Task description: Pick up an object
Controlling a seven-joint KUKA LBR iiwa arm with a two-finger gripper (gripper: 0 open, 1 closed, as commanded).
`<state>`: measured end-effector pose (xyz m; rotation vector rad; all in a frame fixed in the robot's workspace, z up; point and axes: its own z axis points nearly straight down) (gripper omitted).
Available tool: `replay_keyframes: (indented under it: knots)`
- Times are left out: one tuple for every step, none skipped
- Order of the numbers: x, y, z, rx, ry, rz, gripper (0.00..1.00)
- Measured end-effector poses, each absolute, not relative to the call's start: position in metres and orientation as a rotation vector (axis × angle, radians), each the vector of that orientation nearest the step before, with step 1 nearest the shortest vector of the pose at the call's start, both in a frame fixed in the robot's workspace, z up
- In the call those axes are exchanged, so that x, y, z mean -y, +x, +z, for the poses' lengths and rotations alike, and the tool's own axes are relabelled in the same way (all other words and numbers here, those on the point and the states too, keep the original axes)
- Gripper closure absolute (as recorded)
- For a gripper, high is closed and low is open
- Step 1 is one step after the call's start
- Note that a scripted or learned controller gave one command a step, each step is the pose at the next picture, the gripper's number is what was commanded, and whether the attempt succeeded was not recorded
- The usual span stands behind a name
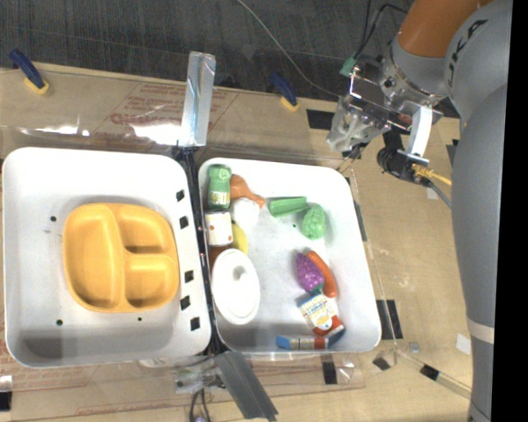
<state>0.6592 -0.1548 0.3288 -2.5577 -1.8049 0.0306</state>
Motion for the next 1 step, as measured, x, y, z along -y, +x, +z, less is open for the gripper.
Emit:
replay_keyframes:
  knots:
    - [0.0947,0.617,0.2851,1.66,-2.659,0.014,1.0]
